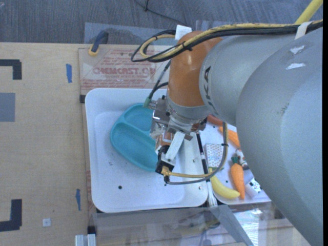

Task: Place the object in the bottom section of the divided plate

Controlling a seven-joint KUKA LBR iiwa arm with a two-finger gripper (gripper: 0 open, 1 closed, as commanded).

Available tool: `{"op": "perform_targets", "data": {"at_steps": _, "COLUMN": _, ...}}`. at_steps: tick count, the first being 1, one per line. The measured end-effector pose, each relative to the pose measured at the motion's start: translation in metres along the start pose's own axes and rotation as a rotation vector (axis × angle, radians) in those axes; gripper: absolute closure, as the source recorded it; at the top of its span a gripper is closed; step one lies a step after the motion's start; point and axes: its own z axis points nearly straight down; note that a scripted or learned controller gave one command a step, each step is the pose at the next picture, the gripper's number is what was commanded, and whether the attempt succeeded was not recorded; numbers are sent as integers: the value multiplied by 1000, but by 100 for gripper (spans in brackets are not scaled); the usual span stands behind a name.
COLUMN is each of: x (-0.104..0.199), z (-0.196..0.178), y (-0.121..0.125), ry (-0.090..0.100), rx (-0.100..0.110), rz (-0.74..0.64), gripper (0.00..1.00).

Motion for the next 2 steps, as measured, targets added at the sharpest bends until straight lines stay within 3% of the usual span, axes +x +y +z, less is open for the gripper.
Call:
{"op": "perform_targets", "data": {"at_steps": 1, "x": 4, "z": 7, "y": 16, "ry": 0, "rx": -5, "rz": -71, "gripper": 100}}
{"op": "perform_targets", "data": {"at_steps": 2, "x": 4, "z": 6, "y": 16, "ry": 0, "rx": -6, "rz": -71, "gripper": 0}}
